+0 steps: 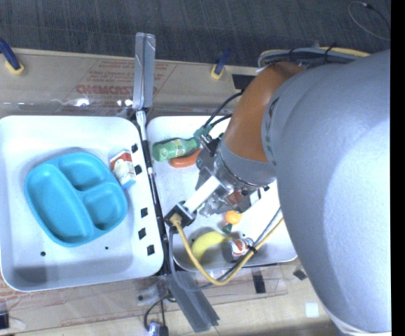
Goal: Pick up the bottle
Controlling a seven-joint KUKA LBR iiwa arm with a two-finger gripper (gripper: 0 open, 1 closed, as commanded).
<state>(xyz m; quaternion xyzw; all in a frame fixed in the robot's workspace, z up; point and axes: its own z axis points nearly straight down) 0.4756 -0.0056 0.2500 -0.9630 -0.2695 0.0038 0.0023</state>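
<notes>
The pincer (223, 201) hangs low over the right-hand shallow white bin (272, 254), tucked under the grey wrist. I cannot tell how far open it is or whether it has hold of anything.

Two things could pass for the bottle. The likelier one is a small white plastic bottle with a red label (122, 168). It lies in the left-hand shallow white bin (13, 187), well off to the view's left of the pincer, beyond the wall between the bins. Its long axis slants from upper left to lower right. It lies just beside the blue divided plastic plate (73, 198).

The other is a green translucent oblong thing (174, 148). It is nearer, up and left of the pincer in the same bin, with its long axis roughly level across the view.

By count there is one plate, one white bottle and one green oblong. There is also one orange-red piece (185, 162) just below the oblong, one small orange lump (232, 218) just under the pincer, one yellow rounded fruit (209, 243) and one small red-and-white thing (239, 246) below that.

To reach the white bottle, I judge the arm must cross the wall.
</notes>
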